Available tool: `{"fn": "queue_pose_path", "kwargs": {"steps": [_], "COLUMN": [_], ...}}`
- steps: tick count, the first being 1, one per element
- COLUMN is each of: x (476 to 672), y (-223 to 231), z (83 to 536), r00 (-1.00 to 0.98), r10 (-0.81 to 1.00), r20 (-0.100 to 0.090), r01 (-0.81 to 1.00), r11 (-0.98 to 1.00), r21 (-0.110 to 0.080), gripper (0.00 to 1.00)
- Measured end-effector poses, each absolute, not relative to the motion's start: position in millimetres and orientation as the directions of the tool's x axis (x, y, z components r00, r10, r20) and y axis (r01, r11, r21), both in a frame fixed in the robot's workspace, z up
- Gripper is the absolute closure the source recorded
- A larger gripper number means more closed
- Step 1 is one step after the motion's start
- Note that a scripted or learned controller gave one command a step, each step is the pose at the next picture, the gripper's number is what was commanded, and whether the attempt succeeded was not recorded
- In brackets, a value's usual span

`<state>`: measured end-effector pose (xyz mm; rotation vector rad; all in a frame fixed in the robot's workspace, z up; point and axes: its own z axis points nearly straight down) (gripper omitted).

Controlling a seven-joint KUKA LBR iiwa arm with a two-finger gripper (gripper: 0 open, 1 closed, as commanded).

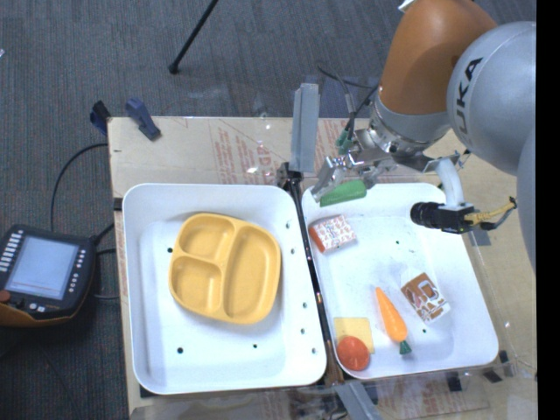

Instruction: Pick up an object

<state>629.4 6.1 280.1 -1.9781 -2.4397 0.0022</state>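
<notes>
Green block [343, 192] sits between the pincer's [339, 182] fingers, grasped and lifted over the far edge of the right bin [464, 322]. Below it in that bin lie a red-patterned packet [333, 233], a carrot [391, 317], a tomato [353, 352] and a yellow slice [353, 329]. A yellow divided plate [227, 268] rests in the left bin [149, 348].

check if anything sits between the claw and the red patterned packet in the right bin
Nothing visible does. The claw hangs at the right bin's far left corner beside a green block. The red patterned packet lies just nearer the camera, with bare white floor between. The carrot lies farther toward the camera.
</notes>
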Motion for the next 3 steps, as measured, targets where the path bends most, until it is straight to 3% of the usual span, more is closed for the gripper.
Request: {"fn": "queue_pose_path", "kwargs": {"steps": [1, 2, 3], "x": [539.8, 602.1, 642.2], "y": [-14.1, -20.3, -13.7], "z": [186.2, 226.1, 188.2], "r00": [0.091, 0.177, 0.603], "r10": [0.996, 0.984, 0.798], "r20": [-0.002, -0.002, -0.009], "r01": [0.996, 0.984, 0.798], "r11": [-0.091, -0.177, -0.603], "r21": [-0.015, -0.006, -0.010], "gripper": [1.00, 1.00, 1.00]}}
